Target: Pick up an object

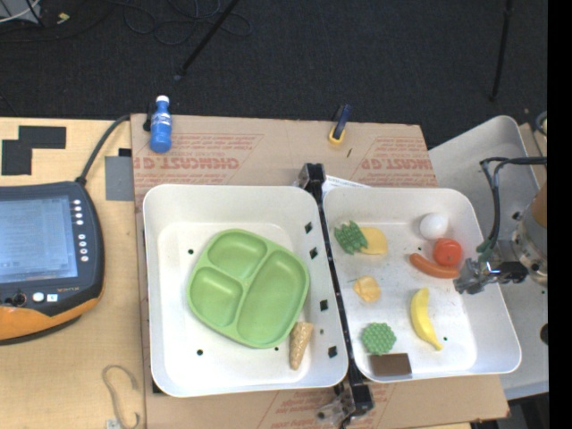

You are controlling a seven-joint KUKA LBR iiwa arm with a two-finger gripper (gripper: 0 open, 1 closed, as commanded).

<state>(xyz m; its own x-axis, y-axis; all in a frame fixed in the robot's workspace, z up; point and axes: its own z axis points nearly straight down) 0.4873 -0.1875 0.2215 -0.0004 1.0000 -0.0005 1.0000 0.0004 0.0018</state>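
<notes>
Starting at the left, the counter point(54, 365) carries a tablet-like controller point(45, 248) with an orange underside, and behind the bins a blue bottle point(161, 125) stands on the brown cardboard point(268, 155). The left bin point(170, 365) holds a green divided plate point(248, 286) lying flat near its middle, with a pale corn cob point(300, 344) just off the plate's lower right edge. The right bin point(492, 351) holds the loose toy food: a dark green leafy piece point(350, 236) touching a yellow piece point(374, 241) near the back left, a small yellow chunk point(366, 289) below them, a round green broccoli-like piece point(379, 337) with a brown block point(390, 364) just in front of it, a yellow banana point(424, 319) toward the centre right, and a white ball point(434, 225) at the back with a red tomato point(449, 252) and an orange carrot point(431, 265) beside it. The gripper point(472, 281) sits low over the right bin's right side, just right of the carrot's tip and the tomato and above-right of the banana; nothing is visibly between its fingers, and whether they are spread or closed cannot be made out.
</notes>
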